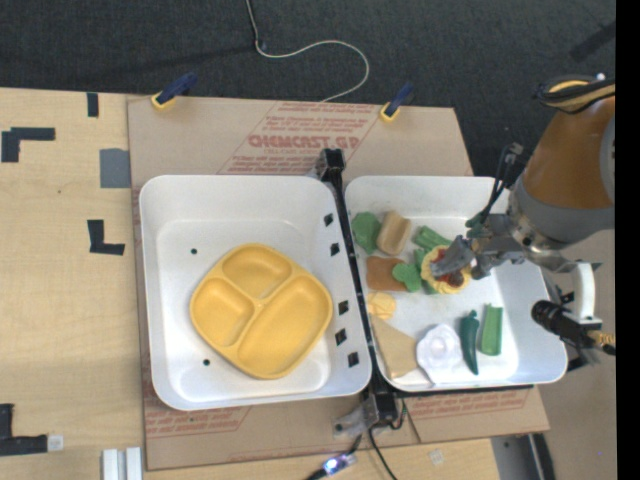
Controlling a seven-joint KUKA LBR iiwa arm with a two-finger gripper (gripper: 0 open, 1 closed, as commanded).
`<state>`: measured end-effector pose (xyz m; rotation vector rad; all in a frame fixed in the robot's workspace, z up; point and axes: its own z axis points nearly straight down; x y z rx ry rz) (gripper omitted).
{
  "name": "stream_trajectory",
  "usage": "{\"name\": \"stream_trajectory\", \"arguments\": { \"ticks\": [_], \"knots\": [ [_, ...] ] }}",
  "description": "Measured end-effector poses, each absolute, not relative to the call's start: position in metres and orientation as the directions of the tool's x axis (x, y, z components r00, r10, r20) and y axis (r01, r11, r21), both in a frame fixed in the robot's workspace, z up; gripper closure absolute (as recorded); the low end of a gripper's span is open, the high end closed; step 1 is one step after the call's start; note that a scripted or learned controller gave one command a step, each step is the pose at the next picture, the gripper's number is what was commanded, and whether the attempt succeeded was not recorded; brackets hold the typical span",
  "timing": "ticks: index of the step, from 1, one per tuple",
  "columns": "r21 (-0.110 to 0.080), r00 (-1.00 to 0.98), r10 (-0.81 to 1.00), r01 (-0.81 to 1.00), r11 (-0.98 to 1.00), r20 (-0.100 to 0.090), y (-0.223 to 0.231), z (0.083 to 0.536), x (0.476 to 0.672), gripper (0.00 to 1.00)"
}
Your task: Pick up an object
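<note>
Two bins (160, 268) – one yellow plate (262, 310) left, toys right – one gripper (452, 261) over them, finger state unclear.

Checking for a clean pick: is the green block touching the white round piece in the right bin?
Apart. The camera view shows white bin floor between the green block and the white round piece.

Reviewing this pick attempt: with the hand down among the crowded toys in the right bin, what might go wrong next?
1. The hand sits over a yellow-and-red toy packed against green pieces and a brown block; it may catch two things or knock neighbours aside.
2. The toy looks small and rounded, so it could slip out on lifting.
3. The arm works near the right bin's rim; a sideways retreat might nudge the bin.
</note>
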<state>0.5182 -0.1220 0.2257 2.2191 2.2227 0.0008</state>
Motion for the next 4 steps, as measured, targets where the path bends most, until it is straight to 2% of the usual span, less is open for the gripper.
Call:
{"name": "stream_trajectory", "arguments": {
  "ticks": [1,2,3,4],
  "knots": [
    [0.002,-0.004,1.000,1.000,0.004,0.000,-0.108,0.233,0.565,1.00],
    [0.000,-0.004,1.000,1.000,0.004,0.000,-0.093,0.217,0.617,1.00],
    [0.000,-0.003,1.000,1.000,0.003,0.000,-0.083,0.234,0.622,1.00],
    [-0.003,-0.002,1.000,1.000,0.002,-0.001,-0.084,0.213,0.625,1.00]
  ]
}}
